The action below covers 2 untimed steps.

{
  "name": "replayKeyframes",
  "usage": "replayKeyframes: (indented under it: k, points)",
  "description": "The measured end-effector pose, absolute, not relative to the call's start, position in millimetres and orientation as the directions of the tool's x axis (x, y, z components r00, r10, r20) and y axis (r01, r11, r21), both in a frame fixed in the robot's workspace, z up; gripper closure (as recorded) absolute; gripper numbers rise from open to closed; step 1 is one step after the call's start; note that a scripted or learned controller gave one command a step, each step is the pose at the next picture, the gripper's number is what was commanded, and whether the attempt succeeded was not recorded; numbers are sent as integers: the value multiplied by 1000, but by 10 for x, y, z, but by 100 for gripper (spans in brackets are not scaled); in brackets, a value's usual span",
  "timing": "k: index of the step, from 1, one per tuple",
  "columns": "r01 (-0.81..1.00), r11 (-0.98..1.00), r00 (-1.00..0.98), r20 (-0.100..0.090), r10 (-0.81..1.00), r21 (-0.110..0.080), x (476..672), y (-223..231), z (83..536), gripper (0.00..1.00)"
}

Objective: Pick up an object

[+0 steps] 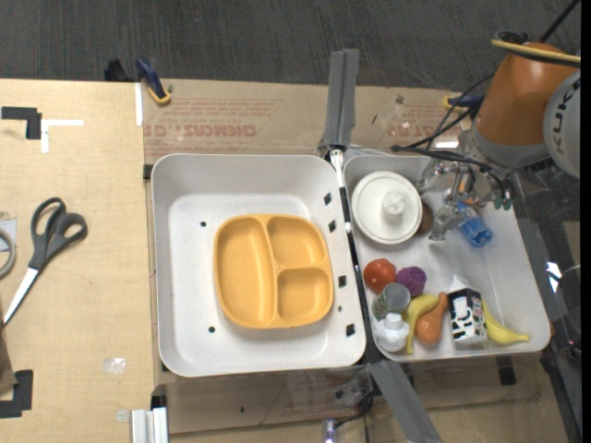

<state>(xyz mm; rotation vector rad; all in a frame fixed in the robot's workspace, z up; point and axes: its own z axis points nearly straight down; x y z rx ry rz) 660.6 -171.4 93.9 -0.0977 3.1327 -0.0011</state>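
Across the tabletop (83,340): left bin (175,257) with yellow divided plate (274,270); right bin (517,275) with white round lid (388,207), banana (503,330), cow-print carton (466,317), tomato (379,272), purple fruit (412,278). Gripper (452,215) low in the right bin's upper part, blue object (476,233) just beside it. Fingers' state: cannot tell. Step judged: approach. Next: close on an object, lift.
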Motion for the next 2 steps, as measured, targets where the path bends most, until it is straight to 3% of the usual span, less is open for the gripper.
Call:
replayKeyframes:
  k: [1, 2]
  points:
    - [-99, 995, -995, -5, -99, -1, 6303, -2016, 937, 0]
    - [-90, 996, -996, -8, -90, -2, 6465, -2216, 944, 0]
